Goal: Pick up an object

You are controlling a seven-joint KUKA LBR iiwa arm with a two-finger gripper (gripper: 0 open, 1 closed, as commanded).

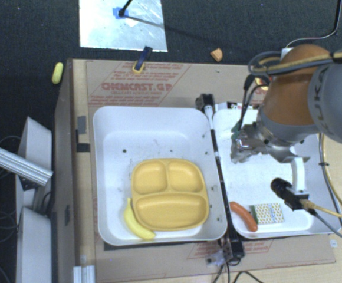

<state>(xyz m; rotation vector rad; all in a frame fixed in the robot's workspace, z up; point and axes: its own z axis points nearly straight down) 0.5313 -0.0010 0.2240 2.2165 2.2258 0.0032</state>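
Sausage toy (243, 216), orange and slim, is seen lying at the lower left of the right bin (250, 178), just beside a small flat patterned block (267, 214). These two are judged the likeliest things to be picked, since the gripper (242, 149) is placed over this bin, above them in the frame and apart from both. Whether the gripper is open or closed cannot be told, as it is masked by the grey and orange arm (301, 93) entering from the right. Nothing is seen held in it.

The task is judged to be at an early stage: no object is lifted, and the descent, the grasp and the lift are all left to be done.

The left bin (153, 128) is occupied by a yellow divided plate (170, 193), with a banana (134, 221) tucked against the plate's lower left edge.

Both bins are set on a brown bench top (141, 84) printed with red lettering. A small blue and yellow clip (141, 59) is seen at its top edge. Dark carpet (23, 28) is shown around the bench. A shiny sheet (121, 16) is laid on the carpet at the upper left, and a metal rail (17, 161) is seen at the left edge.
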